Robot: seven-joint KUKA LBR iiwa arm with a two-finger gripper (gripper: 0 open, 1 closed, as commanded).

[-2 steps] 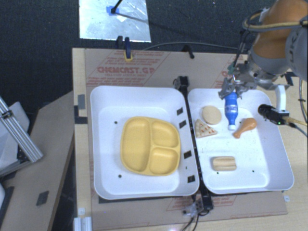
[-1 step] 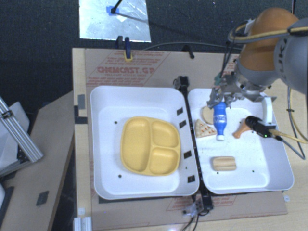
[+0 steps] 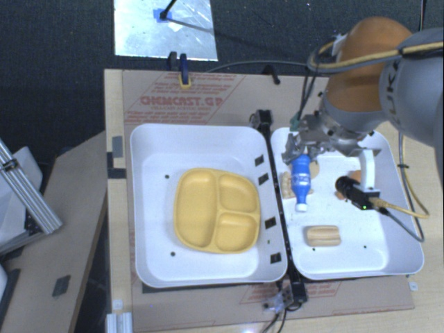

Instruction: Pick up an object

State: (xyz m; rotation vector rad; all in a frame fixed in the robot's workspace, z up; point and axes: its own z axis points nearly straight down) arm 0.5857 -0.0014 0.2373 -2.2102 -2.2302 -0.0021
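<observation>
Pincer (image 3: 301,149) | grip: cannot tell | blue bottle (image 3: 301,177) just beside it, right bin (image 3: 378,255)

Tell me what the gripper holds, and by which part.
Cannot be told. The gripper sits over the far end of the blue plastic bottle with a white cap, hiding contact.

Foil sheet (image 3: 165,18) top-L, blue clamp (image 3: 184,68) at its near edge.

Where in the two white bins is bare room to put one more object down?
In the left white bin: the floor behind the yellow divided plate, along the far wall. In the right white bin: the near right corner, beside the tan rounded block. Crowded: the right bin's far left, where the gripper hangs over the blue plastic bottle.
</observation>
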